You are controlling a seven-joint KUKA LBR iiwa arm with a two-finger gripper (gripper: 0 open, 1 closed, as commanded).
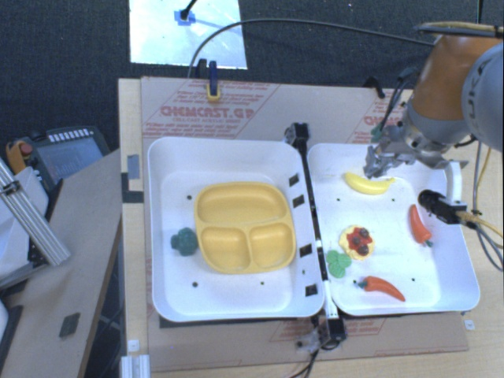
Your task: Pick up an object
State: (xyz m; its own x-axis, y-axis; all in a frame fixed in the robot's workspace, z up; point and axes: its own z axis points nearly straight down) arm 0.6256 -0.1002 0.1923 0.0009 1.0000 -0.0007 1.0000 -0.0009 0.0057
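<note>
Since the gripper (380, 166) sits low over the back of the right bin (465, 294), right above the banana (368, 183), that's my guess for the target. Can't tell how the gripper is set, it's just a dark tangle from this angle.

The banana lies flat on the bin floor, curved, its right end tucked just under the gripper and the rest sticking out to the left. So the gripper is over one tip, not the middle. That's the risk imo: grabbing near an end of a smooth curved toy could make it swivel or squirt out sideways, and the bin's back wall is near enough to clip.

Further out in the same bin: a red chili (419, 224) by the right side, a little pizza-looking piece (357, 241), a green broccoli bit (339, 264) and a red-orange pepper (383, 287) near the front. All well apart from the banana, so no crowding.

The left bin (169, 302) has a yellow divided tray (240, 227) and another green broccoli (185, 242) beside it. Both bins sit on the counter (134, 290).
</note>
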